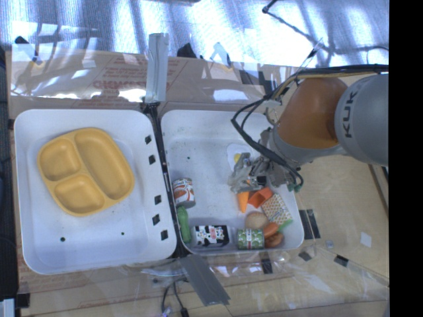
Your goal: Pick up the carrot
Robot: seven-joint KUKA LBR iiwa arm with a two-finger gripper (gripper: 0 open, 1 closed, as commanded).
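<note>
1. Clutter is my main worry: the carrot [243,201] lies in the lower right part of the right bin [198,144], pressed in among other toy food, so from where I sit a descent could easily close on the wrong item.
2. Just beside it sits another orange piece [260,197], touching or nearly so; I judge the two could be mistaken for each other or grabbed together.
3. A waffle-patterned piece [276,208] and a round beige item [256,220] crowd its right and lower sides, leaving little room for the fingers to slip in.
4. The gripper [246,172] hovers just above the carrot, but I cannot tell whether the fingers are spread or closed; cables and the wrist blur that area.
5. The carrot looks small, orange and wedge-like, tapering downward, apparently smooth plastic; I judge it could squirt sideways under an off-centre pinch.
6. The yellow divided plate [84,170] in the left bin is well apart and poses no risk.
</note>
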